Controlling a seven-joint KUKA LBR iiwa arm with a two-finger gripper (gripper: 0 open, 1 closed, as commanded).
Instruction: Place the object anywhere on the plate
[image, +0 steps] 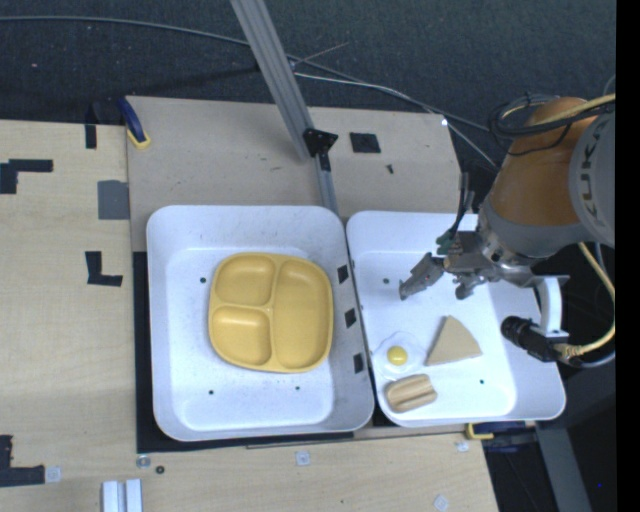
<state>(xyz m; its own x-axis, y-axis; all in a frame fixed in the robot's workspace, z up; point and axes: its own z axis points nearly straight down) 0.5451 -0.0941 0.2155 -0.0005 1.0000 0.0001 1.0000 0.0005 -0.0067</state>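
In the right bin (500, 395), the gripper (440, 283) hangs with its fingers spread, grasping nothing. At its five o'clock lies the tan wedge (455, 342); a fried egg (397, 354) and a bread roll (409, 391) sit near six. The yellow plate (271, 311) rests in the left bin (180, 300), at nine o'clock.
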